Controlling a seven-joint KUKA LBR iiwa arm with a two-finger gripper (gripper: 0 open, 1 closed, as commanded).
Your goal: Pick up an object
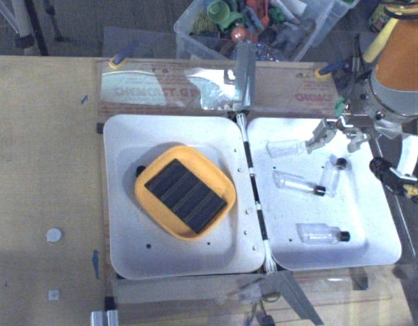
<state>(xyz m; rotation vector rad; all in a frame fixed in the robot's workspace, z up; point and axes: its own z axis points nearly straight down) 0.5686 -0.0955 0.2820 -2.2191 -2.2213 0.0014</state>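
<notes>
My gripper (335,140) hangs over the back of the right bin (378,250), its two fingers spread apart with nothing between them, so it is open. Several clear vials lie in that bin. One vial (285,148) rests just left of the left fingertip (316,140). A black-capped vial (298,183) lies in the bin's middle. Another black-capped vial (332,174) stands in front of the gripper. A third capped vial (322,234) lies near the front wall. In the left bin (121,250) sits a yellow block with black slats (185,192).
A clear plastic tub of colourful toys (263,12) stands behind the bins. A taped cardboard strip (168,90) runs along the back edge. The grey arm with its orange band (399,53) fills the upper right. Bare bench (46,148) stretches to the left.
</notes>
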